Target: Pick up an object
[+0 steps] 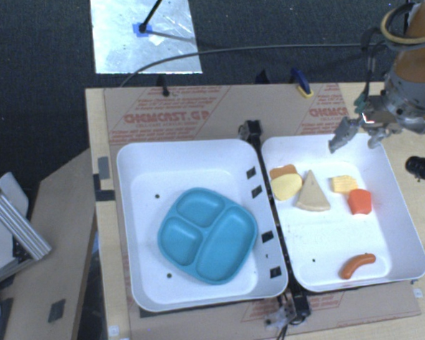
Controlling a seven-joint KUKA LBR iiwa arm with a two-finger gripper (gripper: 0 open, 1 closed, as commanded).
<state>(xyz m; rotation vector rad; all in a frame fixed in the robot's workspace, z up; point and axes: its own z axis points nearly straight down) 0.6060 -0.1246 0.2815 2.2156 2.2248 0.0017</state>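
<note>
- candidate objects lie in the right bin (403, 240), all loose on its floor: a tan wedge (313, 193) near the centre, taken here as the landmark.
- just left of the wedge, touching or nearly so: a yellow round piece (286, 188) with an orange piece (283, 172) at its far edge.
- right of the wedge, apart from it: a small yellow block (343, 183) and a red-orange block (359, 202), close together.
- well toward the near edge from the wedge: an orange sausage (358, 265), isolated.
- gripper (358, 137): released, fingers spread, nothing between them; it hangs over the far rim, beyond and right of the wedge.
- risk: crowded items. a descent onto the yellow round piece may pinch the neighbour or push both aside.
- risk: the wedge's sloped faces may slip out as the fingers close.
- risk: a descent from the present position may strike the bin wall.
- left bin (139, 206): holds a blue divided tray (207, 235), not near the gripper.
</note>
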